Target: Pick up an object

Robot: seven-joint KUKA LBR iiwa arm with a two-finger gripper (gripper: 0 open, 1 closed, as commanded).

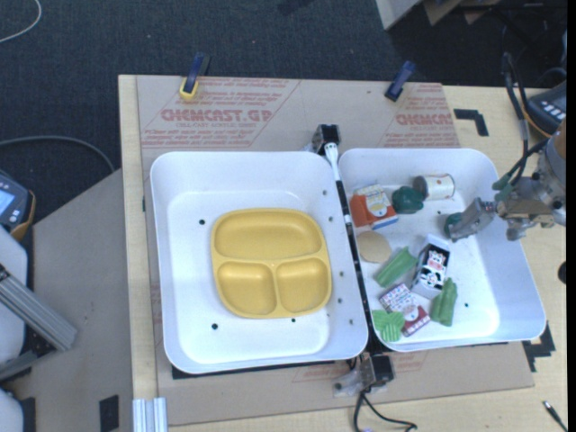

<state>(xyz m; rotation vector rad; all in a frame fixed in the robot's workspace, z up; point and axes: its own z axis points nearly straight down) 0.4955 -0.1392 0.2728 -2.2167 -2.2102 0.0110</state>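
The right bin [513,286] holds several small objects. An orange-red box [373,208], a dark green piece [408,199] and a white cylinder [438,186] lie at its far side. Nearer the middle are a tan disc [373,246], a green block [396,266] and a black-and-white box [434,269]. Another green piece [444,301] and a light green item with a red card [396,322] lie by the near rim. My gripper [484,221] hangs over the bin's right half, right of the objects and touching none that I can see.
The left bin [180,241] holds a yellow divided plate [270,261]. Clamps [191,77] sit at the cardboard's far edge. The arm [540,196] and its cables cross the right bin's right rim.
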